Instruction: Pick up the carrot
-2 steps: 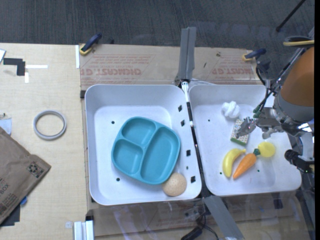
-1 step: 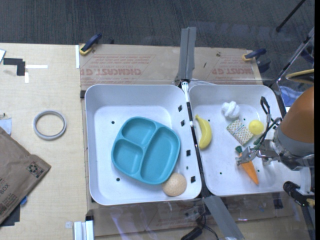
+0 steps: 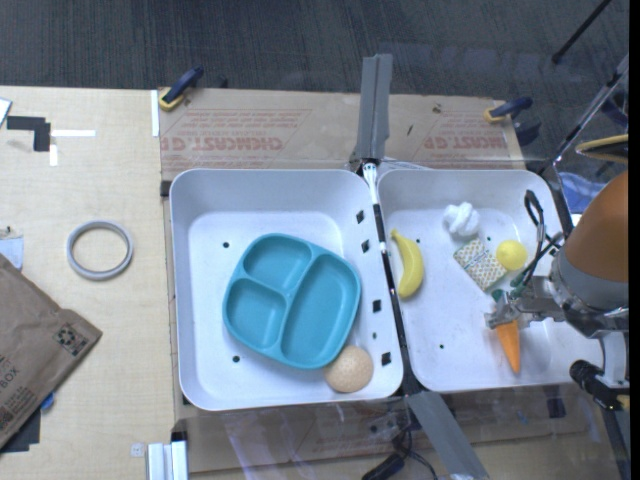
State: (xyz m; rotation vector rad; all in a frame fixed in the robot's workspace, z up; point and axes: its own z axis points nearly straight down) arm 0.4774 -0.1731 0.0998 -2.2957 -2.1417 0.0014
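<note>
The carrot (image 3: 510, 348) is a short orange cone lying in the right bin (image 3: 440, 363), near its front right corner, with the tip pointing toward the front. My gripper (image 3: 505, 315) is down in that bin, right over the carrot's thick upper end and touching or nearly touching it. The grey arm with its orange band (image 3: 605, 230) reaches in from the right and hides the bin's right wall. The carrot's lower half shows below the gripper.
In the right bin are also a banana (image 3: 407, 263), a white crumpled object (image 3: 460, 218), a patterned packet (image 3: 479, 263) and a lemon (image 3: 511, 255), close behind the gripper. The left bin (image 3: 195, 268) holds a blue divided plate (image 3: 291, 301) and a beige ball (image 3: 349, 369).
</note>
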